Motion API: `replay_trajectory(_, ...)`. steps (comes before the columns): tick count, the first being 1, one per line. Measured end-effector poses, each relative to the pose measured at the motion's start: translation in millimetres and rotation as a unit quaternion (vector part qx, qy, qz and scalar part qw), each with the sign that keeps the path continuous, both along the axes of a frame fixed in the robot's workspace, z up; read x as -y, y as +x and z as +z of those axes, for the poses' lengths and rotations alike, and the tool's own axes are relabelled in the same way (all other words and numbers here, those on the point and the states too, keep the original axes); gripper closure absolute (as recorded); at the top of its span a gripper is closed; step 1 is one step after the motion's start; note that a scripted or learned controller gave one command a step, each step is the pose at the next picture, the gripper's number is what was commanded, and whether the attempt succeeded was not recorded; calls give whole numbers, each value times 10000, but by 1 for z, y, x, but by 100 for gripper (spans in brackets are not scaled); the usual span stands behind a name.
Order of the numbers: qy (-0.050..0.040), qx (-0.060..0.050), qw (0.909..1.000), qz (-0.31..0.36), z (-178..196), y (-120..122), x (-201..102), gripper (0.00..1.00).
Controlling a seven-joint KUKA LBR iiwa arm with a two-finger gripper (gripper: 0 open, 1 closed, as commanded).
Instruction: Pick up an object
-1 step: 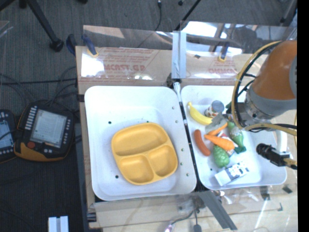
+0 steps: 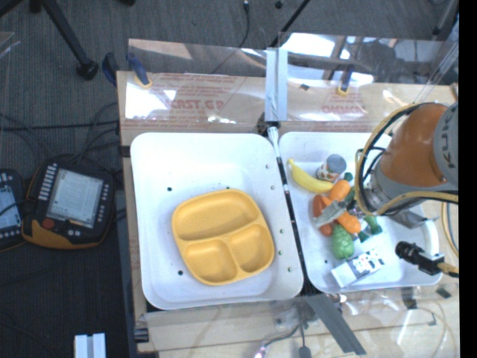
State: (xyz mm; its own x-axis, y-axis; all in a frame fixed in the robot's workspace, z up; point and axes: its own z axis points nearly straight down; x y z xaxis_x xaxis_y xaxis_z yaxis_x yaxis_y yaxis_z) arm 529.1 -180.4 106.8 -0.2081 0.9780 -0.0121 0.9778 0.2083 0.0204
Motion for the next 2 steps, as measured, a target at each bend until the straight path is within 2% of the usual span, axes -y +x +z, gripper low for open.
replay_trajectory(1,-75,54,9983,569,-8,7,-22,0)
replay_trajectory(2,-85,42,9902,1390,-8,20,-37,0)
